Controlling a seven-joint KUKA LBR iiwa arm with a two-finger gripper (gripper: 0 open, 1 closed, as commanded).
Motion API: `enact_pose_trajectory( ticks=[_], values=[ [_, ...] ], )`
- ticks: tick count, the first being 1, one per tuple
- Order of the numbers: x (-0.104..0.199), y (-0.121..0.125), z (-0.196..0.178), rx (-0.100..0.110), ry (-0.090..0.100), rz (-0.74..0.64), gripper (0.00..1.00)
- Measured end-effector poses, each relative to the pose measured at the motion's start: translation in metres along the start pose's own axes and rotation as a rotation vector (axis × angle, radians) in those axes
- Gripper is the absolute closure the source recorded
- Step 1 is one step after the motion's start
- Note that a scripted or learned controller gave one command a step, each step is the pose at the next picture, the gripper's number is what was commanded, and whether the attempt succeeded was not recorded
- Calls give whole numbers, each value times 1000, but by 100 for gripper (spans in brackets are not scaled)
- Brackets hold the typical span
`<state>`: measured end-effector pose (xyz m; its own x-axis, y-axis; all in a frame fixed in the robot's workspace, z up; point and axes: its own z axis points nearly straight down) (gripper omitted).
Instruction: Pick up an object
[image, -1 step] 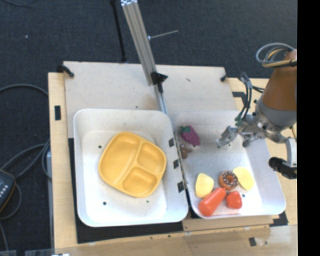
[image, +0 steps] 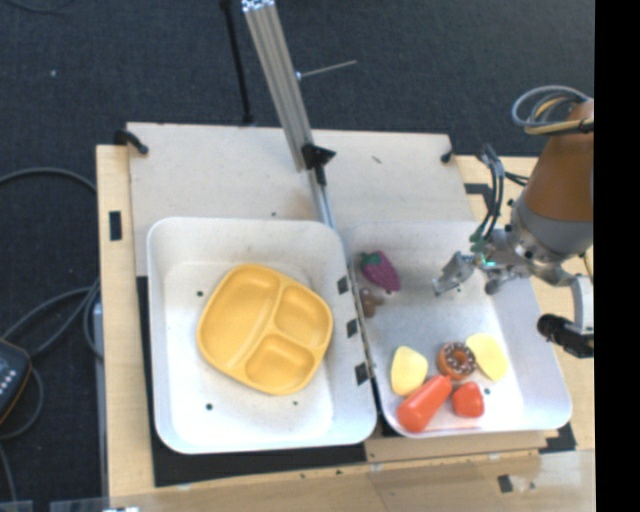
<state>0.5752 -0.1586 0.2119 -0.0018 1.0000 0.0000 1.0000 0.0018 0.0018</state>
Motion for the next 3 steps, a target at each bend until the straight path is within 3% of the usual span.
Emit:
enact_pose_trajectory(
  ticks=[2, 3],
  values=[
    [-9, 4, 110, 6, -1, 3, 0],
    [-11, 6, 95, 0, -1, 7, 100]
  ],
)
